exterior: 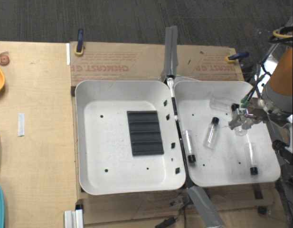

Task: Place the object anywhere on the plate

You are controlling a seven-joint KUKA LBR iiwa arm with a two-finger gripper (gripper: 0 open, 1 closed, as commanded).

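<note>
My gripper (241, 122) hung low in the right bin (267, 172), three vials (212, 132) lying close around it. The left bin (89, 175) lay open around the black plate (145, 133).

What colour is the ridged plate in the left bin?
Black, or very dark grey. The ridged plate shows clearly against the white left bin in the camera view.

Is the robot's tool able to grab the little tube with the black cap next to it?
Probably yes. The tool sits over the right bin, and the black-capped tube lies loose just beside it with nothing on top or between them.
</note>
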